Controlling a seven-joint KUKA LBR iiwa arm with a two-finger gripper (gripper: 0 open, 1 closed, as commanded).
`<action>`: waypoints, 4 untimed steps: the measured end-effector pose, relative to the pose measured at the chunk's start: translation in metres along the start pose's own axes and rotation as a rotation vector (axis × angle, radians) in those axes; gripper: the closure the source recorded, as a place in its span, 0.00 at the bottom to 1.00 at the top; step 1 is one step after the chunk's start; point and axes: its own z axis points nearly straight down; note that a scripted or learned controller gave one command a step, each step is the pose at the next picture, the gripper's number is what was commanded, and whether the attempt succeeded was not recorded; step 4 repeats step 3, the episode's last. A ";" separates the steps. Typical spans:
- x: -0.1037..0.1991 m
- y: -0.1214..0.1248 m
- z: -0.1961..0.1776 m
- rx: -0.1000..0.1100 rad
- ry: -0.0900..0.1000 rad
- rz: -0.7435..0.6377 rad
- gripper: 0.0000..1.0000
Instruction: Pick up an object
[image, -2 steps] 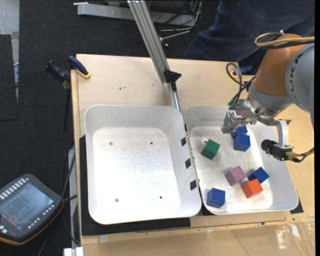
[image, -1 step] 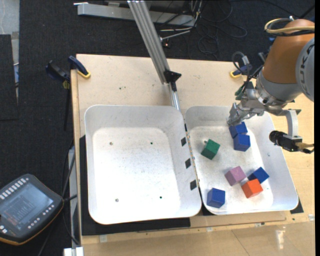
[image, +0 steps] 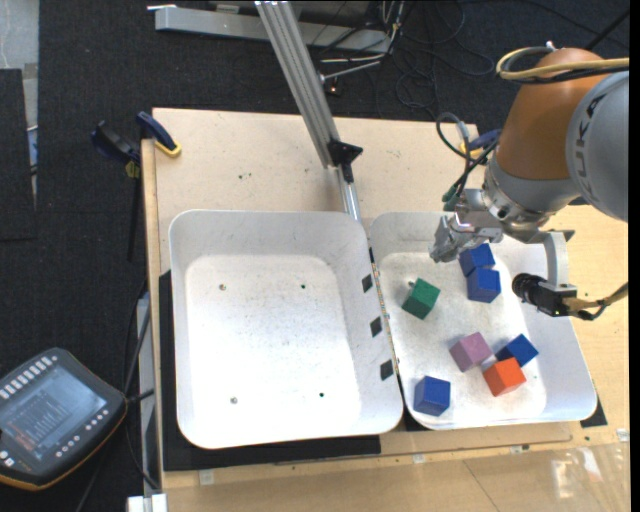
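The right bin (image: 566, 398) holds several small blocks: a green one (image: 422, 298), a lilac one (image: 470, 351), an orange one (image: 504, 376) and blue ones at the front (image: 432, 394), beside the orange one (image: 519, 349) and at the back (image: 483, 284), (image: 477, 258). My gripper (image: 449, 244) hangs over the back of this bin, just left of the rear blue blocks and above and right of the green block. Nothing shows between its fingers.
The left bin (image: 196, 300) lies beside the right one, with black clips (image: 378, 325) along the shared edge. A metal pole (image: 305, 85) slants down to the bins' back junction. A blue-yellow clamp (image: 152, 132) sits at the bench's back left, a teach pendant (image: 55, 415) at front left.
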 end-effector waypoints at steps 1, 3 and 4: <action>0.052 -0.002 -0.001 0.000 0.002 -0.005 1.00; 0.159 -0.026 -0.005 0.001 0.002 -0.005 1.00; 0.159 -0.026 -0.005 0.001 0.002 -0.005 1.00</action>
